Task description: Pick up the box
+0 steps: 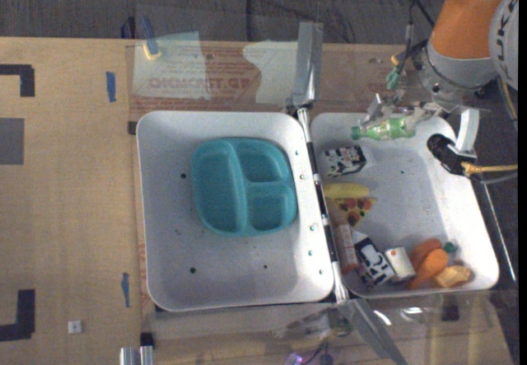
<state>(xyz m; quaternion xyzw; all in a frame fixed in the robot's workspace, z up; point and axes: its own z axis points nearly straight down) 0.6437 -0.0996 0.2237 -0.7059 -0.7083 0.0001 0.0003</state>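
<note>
A black-and-white carton box lies at the upper left of the right bin. A second black-and-white box and a small white box with a red end lie near that bin's front edge. My gripper hangs over the bin's far edge, up and to the right of the first carton. A green bottle lies on its side directly under the gripper; whether it is held I cannot tell.
The left bin holds a teal divided plate. In the right bin are a banana, a pizza slice, a brown stick, a carrot and a bread piece. A black cable end hangs by the arm.
</note>
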